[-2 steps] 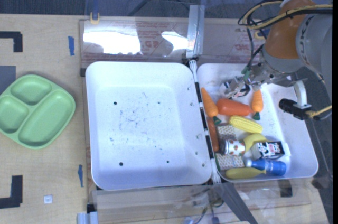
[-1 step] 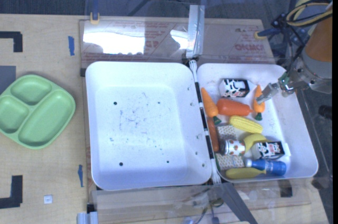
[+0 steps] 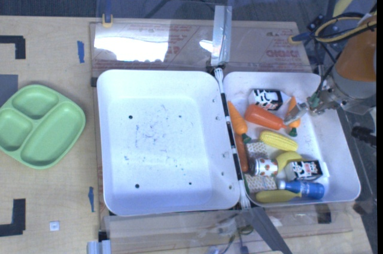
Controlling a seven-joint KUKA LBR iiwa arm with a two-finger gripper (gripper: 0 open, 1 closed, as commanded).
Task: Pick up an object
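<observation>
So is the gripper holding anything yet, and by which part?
Cannot tell. The gripper sits over the right bin beside a small orange piece, but no hold shows.

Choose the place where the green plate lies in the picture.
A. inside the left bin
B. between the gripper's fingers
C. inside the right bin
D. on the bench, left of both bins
D. The green plate rests on the wooden bench, left of the left bin.
</observation>
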